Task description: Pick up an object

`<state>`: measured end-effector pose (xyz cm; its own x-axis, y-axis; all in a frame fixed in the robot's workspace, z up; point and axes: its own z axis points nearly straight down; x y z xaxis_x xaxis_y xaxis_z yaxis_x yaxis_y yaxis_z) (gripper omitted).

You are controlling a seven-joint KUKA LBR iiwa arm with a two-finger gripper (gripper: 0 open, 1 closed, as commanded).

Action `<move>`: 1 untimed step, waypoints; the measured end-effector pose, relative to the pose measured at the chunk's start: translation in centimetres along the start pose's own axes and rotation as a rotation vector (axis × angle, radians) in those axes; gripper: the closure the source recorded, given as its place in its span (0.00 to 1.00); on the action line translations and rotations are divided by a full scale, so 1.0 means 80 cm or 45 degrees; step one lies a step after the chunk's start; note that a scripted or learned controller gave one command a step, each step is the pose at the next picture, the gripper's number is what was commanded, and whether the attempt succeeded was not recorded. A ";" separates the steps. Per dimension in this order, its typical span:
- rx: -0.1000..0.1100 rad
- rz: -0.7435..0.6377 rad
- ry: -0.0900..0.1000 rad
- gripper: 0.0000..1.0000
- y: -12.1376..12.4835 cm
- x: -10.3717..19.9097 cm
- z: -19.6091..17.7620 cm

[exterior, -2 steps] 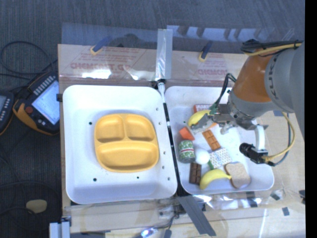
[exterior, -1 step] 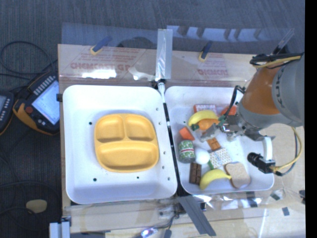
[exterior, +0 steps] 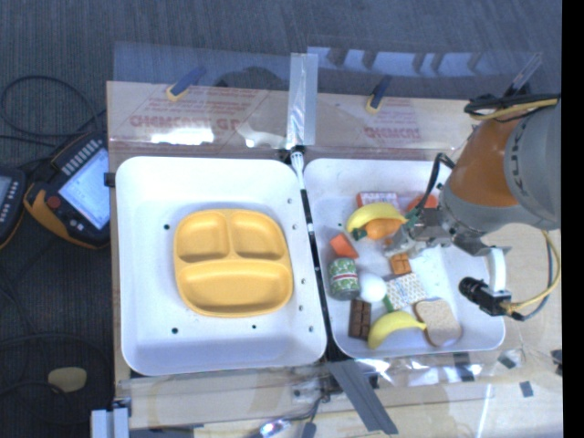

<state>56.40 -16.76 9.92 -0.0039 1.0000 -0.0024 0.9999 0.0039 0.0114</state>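
The right bin [exterior: 474, 340] holds several toy foods: a yellow banana [exterior: 373, 216] with an orange piece under it, a red-and-white packet [exterior: 377, 199], a small orange block [exterior: 400, 265], a green can [exterior: 343, 277], a white egg [exterior: 372, 288], a checkered pouch [exterior: 407, 290], a chocolate bar [exterior: 359, 318], a second banana [exterior: 394, 327] and a bread slice [exterior: 439, 321]. My gripper [exterior: 415, 233] hangs low over the bin's upper middle, just right of the first banana and above the orange block. Nothing is seen held in it.
The left bin [exterior: 146, 336] holds a yellow divided tray [exterior: 234, 261]. A pendant [exterior: 78, 194] with cables lies on the floor at the left. Tape and clear sheeting run along the back of the bench. The arm's grey body with its orange band [exterior: 484, 167] covers the right bin's right side.
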 end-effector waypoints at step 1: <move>0.017 0.230 -0.002 1.00 -0.018 0.072 -0.205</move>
